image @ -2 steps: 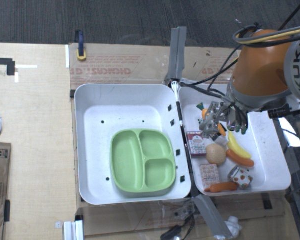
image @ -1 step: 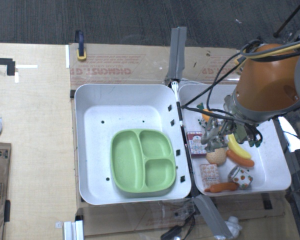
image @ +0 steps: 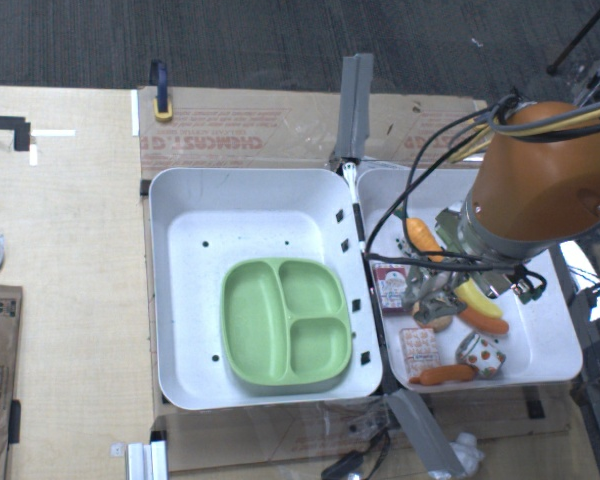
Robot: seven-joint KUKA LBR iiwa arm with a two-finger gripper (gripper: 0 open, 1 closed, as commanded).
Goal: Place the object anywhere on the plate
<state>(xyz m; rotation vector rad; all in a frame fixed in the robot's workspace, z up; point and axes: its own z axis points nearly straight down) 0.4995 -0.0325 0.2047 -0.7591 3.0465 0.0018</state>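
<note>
A green three-compartment plate [image: 285,320] lies in the left white bin [image: 180,268], with nothing on it. The right bin [image: 555,353] holds a pile of toy foods: an orange carrot [image: 420,236], a yellow banana [image: 477,298], a red-and-white packet [image: 391,288], a second packet [image: 418,346] and an orange sausage [image: 442,374]. My gripper [image: 435,290] reaches down into this pile under the orange-banded wrist [image: 540,173], between the red-and-white packet and the banana. The wrist and cables hide much of it.
A grey divider post [image: 356,108] rises behind the wall between the two bins. Black cables [image: 420,183] loop from the arm over the right bin. A blue-handled clamp [image: 160,93] sits on the bench behind the left bin.
</note>
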